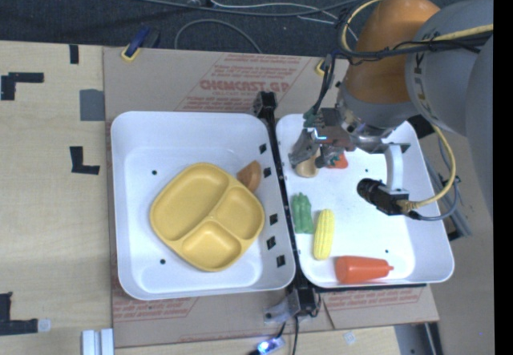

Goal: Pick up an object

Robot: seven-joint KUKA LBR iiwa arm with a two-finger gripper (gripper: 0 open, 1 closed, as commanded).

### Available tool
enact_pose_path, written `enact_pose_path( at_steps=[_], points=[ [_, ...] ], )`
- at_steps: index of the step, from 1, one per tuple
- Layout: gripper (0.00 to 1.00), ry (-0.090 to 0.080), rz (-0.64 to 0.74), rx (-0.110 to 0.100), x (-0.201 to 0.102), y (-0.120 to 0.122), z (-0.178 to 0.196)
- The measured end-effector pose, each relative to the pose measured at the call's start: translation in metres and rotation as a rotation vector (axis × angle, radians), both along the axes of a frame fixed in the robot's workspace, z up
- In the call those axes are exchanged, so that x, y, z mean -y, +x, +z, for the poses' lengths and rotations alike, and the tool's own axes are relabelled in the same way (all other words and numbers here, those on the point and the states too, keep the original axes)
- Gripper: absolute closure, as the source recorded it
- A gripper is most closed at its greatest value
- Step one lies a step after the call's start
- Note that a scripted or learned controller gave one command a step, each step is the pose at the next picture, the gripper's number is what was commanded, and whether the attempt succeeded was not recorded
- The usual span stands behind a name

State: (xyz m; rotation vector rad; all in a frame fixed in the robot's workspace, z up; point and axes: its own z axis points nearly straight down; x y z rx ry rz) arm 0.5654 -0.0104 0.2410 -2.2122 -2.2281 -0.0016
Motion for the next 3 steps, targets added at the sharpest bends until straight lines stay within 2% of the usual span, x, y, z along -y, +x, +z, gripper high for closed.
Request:
enact_pose_path(
  at_steps=[2, 3],
  points=[
    [1.00, -0.001, -0.001, -0.002, -0.098, -0.018, -0.021],
    [0.00, -0.003, -0.005, -0.002, -0.095, -0.018, -0.021]
  ],
)
